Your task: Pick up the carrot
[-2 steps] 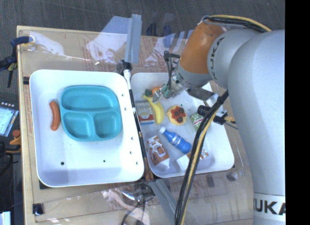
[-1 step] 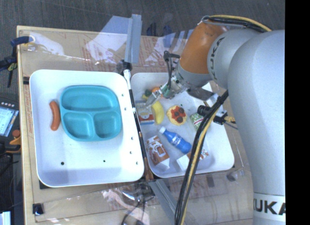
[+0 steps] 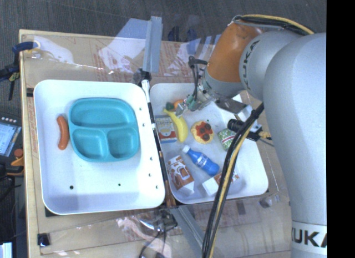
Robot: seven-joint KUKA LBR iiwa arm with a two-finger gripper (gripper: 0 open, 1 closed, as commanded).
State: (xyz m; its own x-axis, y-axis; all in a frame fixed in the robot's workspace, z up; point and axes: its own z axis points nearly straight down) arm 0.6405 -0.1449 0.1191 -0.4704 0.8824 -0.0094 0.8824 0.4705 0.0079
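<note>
Orange shows at the far-left corner of the right bin [image 3: 260, 182], just beside the gripper [image 3: 191, 104]: a small orange piece with a green tip, which I judge to be the carrot [image 3: 178, 105]. It lies against the top end of the banana [image 3: 178, 126], near the bin's far wall. You cannot tell from this slant how wide the gripper stands or whether anything sits in it, so treat the carrot as not yet secured.

To do this step well, centre the tool over the carrot's orange body, not its green tip, and keep clear of the banana, which touches or nearly touches it. The wall close behind leaves little room, so come down straight and close along the carrot's short axis. Lift slowly and check that the carrot rises alone.

Nearby in the same bin lie a round pastry [image 3: 202, 132], a blue bottle [image 3: 202, 162] and a snack carton [image 3: 180, 173], all apart from the carrot. The left bin [image 3: 50, 190] holds a teal divided tray [image 3: 105, 129] and a sausage [image 3: 62, 132], well away.
</note>
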